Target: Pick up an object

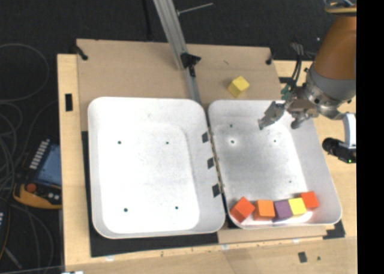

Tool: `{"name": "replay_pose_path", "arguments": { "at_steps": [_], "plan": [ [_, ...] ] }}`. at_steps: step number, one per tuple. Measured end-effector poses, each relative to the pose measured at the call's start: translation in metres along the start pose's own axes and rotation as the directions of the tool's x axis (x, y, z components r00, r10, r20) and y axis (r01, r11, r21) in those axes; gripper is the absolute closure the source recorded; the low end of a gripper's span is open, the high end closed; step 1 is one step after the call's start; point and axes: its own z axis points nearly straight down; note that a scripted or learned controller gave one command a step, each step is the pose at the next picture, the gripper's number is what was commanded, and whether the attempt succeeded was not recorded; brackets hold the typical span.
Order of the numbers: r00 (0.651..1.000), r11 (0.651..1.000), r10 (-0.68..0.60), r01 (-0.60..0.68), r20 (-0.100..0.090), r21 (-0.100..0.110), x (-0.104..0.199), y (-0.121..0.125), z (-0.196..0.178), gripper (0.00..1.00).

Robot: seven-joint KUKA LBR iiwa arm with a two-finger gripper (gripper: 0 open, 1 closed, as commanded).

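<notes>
no brand, label or writing can be read anywhere on the bench or the devices beside it.

at the far left, off the bench, a dark handheld device with a blue screen (pixel 49 165) lies on the black floor among loose cables, with a yellow-orange controller (pixel 34 195) just below it. the left bin (pixel 102 117) sits on the wooden bench top. a slanted grey metal pole (pixel 171 24) comes down from the top edge to the seam between the two bins. the right bin (pixel 324 171) touches the left bin along that seam.

a yellow cube (pixel 238 86) lies on the bare bench just beyond the right bin's far rim. inside the right bin, along its near wall, five blocks sit in a row touching one another: an orange-red block (pixel 243 208), an orange block (pixel 265 208), a purple block (pixel 282 209), a yellow block (pixel 297 207) and a red-orange block (pixel 309 199).

the arm (pixel 335 57) reaches in from the right, its orange band above the wrist, bent down over the far right part of the right bin. the gripper (pixel 282 116) hangs above the bin's far half with its two fingers spread apart, nothing between them. the yellow cube is near it, to its left and farther back; the row of blocks is well apart from it, at the near wall.
</notes>
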Motion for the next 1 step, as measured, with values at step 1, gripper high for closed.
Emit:
{"name": "replay_pose_path", "arguments": {
  "at_steps": [1],
  "plan": [
    [1.0,1.0,-0.005,0.005,-0.003,0.01,0.0425,-0.0411,0.0727,0.0]
  ]
}}
